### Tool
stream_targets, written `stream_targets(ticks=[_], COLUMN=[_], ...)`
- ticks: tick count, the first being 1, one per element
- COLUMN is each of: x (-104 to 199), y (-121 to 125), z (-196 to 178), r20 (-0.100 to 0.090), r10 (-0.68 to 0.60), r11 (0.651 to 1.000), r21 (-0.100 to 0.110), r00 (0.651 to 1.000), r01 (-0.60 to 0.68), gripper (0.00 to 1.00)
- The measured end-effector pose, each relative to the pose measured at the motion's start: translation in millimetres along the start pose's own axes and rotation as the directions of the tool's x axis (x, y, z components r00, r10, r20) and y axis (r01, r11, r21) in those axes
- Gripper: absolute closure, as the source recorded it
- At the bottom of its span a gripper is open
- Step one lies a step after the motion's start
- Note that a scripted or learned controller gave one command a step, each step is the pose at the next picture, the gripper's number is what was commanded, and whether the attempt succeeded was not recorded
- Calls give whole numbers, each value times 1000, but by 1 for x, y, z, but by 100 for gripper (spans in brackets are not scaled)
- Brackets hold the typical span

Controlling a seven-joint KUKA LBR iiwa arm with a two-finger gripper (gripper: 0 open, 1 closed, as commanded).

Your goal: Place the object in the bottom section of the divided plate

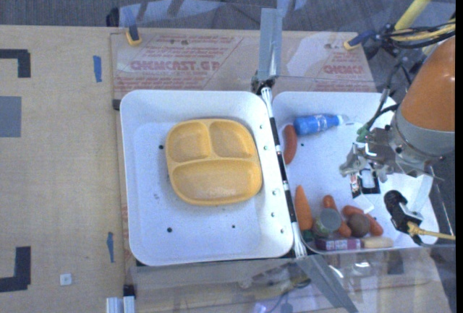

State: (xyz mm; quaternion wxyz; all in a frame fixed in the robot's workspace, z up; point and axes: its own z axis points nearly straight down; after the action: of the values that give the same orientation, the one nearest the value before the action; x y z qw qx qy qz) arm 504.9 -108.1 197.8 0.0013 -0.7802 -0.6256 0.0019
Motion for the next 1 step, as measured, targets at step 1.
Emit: stream_targets(ticks=[1], x=[78], y=[-15], z=[16], r20=[-1], r10=[-22], r11=[1000], r21=[2], r00=[1000], r01=[22], gripper=[100])
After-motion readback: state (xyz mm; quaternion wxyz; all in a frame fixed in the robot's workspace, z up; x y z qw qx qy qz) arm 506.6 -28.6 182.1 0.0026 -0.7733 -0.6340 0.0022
